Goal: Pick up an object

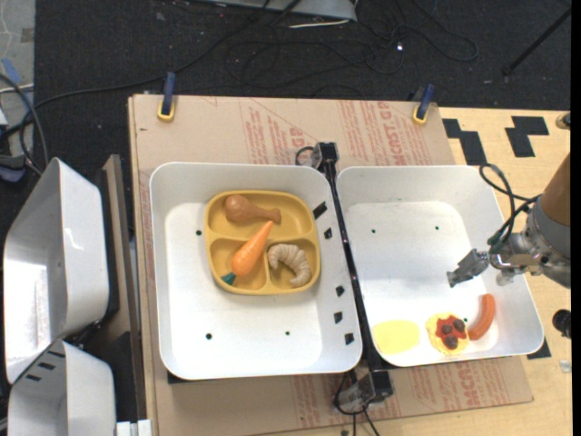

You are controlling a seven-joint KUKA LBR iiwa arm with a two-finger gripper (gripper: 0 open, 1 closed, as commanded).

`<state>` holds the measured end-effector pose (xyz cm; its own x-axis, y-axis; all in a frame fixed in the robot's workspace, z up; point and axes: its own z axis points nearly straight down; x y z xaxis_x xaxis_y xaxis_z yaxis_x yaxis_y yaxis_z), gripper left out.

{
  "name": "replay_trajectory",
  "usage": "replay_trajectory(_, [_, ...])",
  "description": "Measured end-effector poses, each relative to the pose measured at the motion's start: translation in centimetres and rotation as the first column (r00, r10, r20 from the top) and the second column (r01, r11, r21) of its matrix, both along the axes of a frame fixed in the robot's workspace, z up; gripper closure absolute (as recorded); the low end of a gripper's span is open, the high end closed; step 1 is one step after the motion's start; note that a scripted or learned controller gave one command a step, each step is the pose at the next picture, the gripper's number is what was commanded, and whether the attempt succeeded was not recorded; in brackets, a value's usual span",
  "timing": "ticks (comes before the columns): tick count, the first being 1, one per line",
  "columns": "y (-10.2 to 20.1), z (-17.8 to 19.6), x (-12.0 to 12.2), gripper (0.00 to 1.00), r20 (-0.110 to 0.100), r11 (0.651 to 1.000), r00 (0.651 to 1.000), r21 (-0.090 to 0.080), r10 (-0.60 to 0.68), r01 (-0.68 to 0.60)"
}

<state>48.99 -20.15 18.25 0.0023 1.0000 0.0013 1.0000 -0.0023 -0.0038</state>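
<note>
- Bins: two shallow white ones sit side by side on the bench, the left bin (182, 334) and the right bin (399, 198), meeting along a dark divider.
- Yellow tray (220, 243), with three compartments, lies in the left bin toward its far edge; it carries one drumstick (250, 211), one carrot (252, 249) and one pale shrimp-like piece (290, 262).
- Three loose things lie along the near edge of the right bin: one flat yellow disc (396, 336), one small pizza-like piece (448, 331) with red topping, and one orange sausage (483, 316) toward the near right corner.
- Sausage is slim, smooth and tilted, just beside the pizza piece.
- Hand (469, 269) hangs over the right bin's right side, just beyond the sausage, apart from it; nothing sits between its fingers, which look parted.
</note>
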Motion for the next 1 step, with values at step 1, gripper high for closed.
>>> replay_trajectory(1, [-0.68, -5.77, 0.56, 0.0, 0.0, 1.0, 1.0, 0.0, 0.0, 0.0])
